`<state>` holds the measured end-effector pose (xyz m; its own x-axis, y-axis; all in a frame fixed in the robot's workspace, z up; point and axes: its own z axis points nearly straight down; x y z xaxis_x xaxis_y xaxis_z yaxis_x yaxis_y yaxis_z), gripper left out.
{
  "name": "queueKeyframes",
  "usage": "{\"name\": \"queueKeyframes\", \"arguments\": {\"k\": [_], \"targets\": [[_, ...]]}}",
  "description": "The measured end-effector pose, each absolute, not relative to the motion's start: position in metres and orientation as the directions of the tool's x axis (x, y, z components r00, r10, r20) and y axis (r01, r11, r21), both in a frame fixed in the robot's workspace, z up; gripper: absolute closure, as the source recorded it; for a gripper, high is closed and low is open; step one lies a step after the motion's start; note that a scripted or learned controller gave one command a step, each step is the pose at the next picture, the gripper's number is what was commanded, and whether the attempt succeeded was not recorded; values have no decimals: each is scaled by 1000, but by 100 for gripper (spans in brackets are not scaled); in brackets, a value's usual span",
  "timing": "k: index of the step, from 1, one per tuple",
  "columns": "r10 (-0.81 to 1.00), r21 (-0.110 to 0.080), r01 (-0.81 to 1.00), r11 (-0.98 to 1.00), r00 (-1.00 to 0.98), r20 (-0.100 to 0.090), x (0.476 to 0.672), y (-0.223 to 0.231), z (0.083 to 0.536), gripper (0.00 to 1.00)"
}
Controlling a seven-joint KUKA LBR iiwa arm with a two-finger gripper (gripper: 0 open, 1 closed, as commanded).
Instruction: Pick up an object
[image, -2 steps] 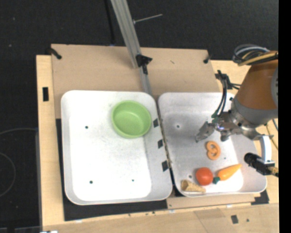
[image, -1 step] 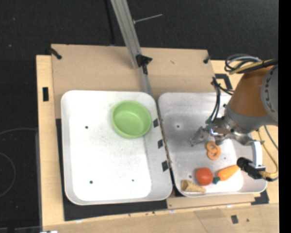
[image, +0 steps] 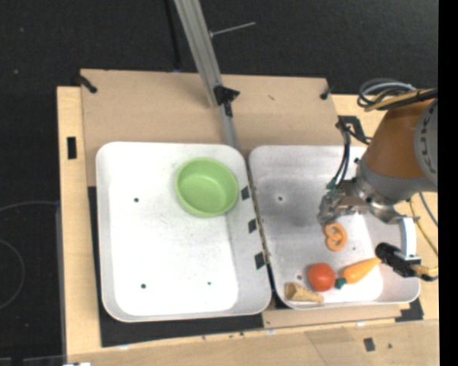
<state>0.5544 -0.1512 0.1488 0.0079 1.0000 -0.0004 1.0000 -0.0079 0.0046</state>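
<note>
The two-finger gripper (image: 334, 213) hangs just above the small orange pretzel-shaped toy (image: 336, 237) near the right white bin's (image: 290, 181) near-right corner; jaw width I can't tell. Descending off-centre could nudge it away.

A tan wooden tabletop (image: 72, 204) sits on dark floor (image: 30, 36); a grey metal post (image: 198, 44) rises toward 12 o'clock.

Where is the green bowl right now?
The green bowl sits in the left bin, near its top right corner, close to the divide between the two bins and far from the gripper over the right bin.
</note>
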Motion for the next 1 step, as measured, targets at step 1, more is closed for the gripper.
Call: {"name": "queueKeyframes", "arguments": {"k": [1], "targets": [[1000, 8, 1000, 3, -3, -2, 552, -147, 211, 100]]}}
